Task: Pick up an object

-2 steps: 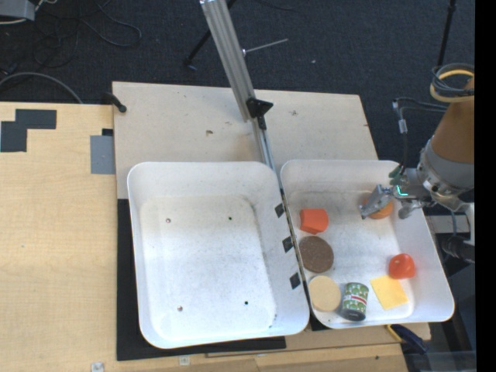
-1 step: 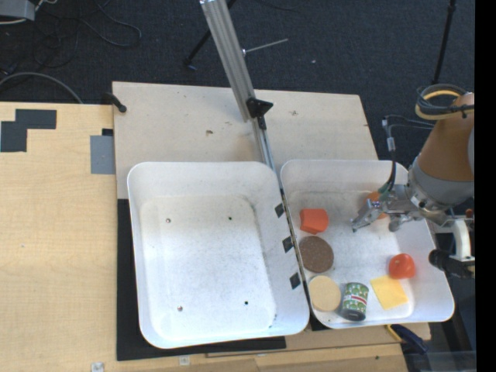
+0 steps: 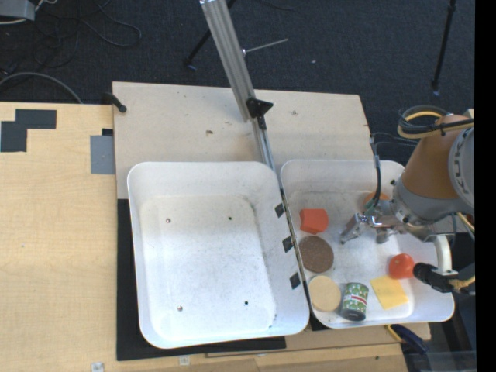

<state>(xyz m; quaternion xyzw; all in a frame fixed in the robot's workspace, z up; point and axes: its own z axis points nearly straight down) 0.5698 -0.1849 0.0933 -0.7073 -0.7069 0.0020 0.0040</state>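
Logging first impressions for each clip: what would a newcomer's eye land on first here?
Probably the cluster in the right bin: an orange block, a brown disc, a tan disc, a green can, a yellow block and a red-orange ball. The gripper hangs over that bin right of the orange block, while the left bin beside it draws little attention.

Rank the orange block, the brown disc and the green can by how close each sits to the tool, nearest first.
Measured from the tool in the camera view:
1. Orange block, just left of it.
2. Brown disc, lower left, by the bin divider.
3. Green can, at the right bin's near edge.
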